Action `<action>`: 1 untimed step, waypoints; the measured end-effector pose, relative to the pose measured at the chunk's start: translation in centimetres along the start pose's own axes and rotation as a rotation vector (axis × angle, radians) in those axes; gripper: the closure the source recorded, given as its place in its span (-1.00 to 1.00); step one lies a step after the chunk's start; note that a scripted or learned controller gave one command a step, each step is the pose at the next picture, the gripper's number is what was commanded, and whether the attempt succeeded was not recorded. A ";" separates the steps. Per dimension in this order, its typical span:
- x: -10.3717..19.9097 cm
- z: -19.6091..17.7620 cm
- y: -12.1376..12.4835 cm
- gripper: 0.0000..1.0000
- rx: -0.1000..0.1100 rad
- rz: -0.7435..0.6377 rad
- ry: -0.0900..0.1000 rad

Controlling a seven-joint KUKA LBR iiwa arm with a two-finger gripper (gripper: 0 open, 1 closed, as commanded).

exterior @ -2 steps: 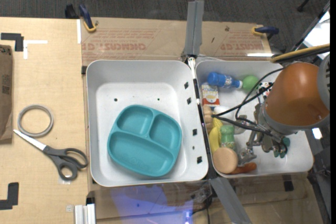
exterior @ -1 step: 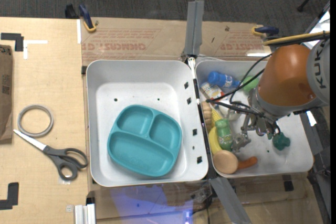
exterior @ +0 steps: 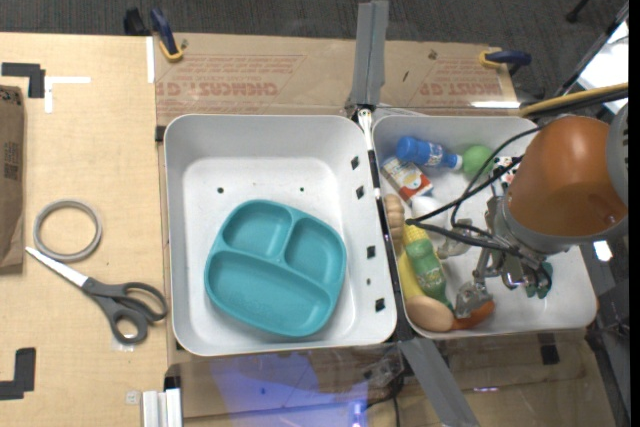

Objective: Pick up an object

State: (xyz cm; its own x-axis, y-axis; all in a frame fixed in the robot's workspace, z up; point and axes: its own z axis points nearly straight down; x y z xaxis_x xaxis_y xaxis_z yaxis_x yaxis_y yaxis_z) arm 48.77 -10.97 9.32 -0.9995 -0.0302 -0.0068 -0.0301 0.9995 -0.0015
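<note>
I see my gripper (exterior: pixel 470 300) low in the right bin (exterior: pixel 570 310), at about five o'clock, touching an orange toy (exterior: pixel 478 314) beside a tan egg-shaped piece (exterior: pixel 430 315). Whether it grips anything, I cannot tell. A teal divided plate (exterior: pixel 275 265) lies in the left bin (exterior: pixel 260 137).

Teal divided plate (exterior: pixel 276 267) in my white left bin (exterior: pixel 190 155). Right of it: blue bottle (exterior: pixel 423 153), green ball (exterior: pixel 476 159), yellow-green bottle (exterior: pixel 424 265). My wrist band (exterior: pixel 565 177) is orange.
</note>
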 end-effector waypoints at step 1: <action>-8.3 0.1 -0.1 -1.00 -0.002 0.045 0.002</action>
State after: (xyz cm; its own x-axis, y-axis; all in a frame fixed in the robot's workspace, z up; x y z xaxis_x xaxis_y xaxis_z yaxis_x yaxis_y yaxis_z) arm 57.08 -10.81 9.27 -0.9999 0.0144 -0.0046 0.0144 0.9999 0.0004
